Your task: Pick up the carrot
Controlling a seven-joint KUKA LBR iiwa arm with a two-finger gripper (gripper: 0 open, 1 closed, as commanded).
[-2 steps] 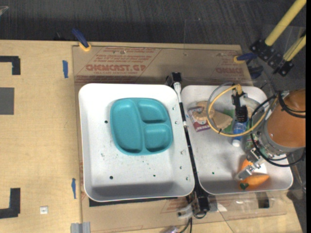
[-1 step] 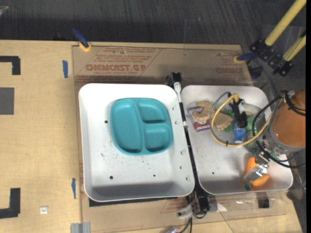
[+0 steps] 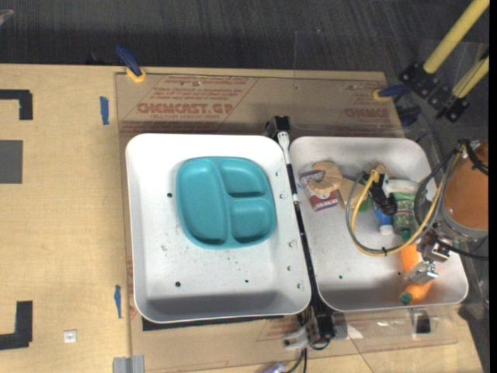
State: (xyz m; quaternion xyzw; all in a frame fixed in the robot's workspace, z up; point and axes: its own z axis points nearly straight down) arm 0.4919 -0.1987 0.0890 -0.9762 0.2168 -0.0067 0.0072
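Camera view looks down on a tan bench [image 3: 62, 231] with two white bins side by side. Nearest the lower edge of the frame, in the lower right corner of the right bin [image 3: 349, 286], lies the carrot [image 3: 415, 289], an orange piece with a green tip at its lower left end. The gripper [image 3: 424, 269] sits right over the carrot's upper part, its metal fingers touching or just above the orange body; how wide the fingers stand cannot be told, since they blur into the carrot and the cables. The arm [image 3: 466, 200] enters from the right edge, its orange band showing just above the gripper.

Further up in the right bin, a yellow cable [image 3: 356, 224] loops from the middle toward the gripper. Beside it, in the bin's upper right part, a cluster of small things lies close together, among them a green packet [image 3: 404, 212] and a white piece [image 3: 397, 185]. Left of the loop, near the bin's upper left, rests a tan and dark red object [image 3: 322, 186].

The left bin [image 3: 155, 270] holds a teal divided plate [image 3: 225, 200], lying flat in its upper middle part.

Beyond the bins, a cardboard sheet [image 3: 186, 103] with red print lies flat on the bench. At the upper right of the frame, yellow poles [image 3: 464, 22] slant over the dark floor.
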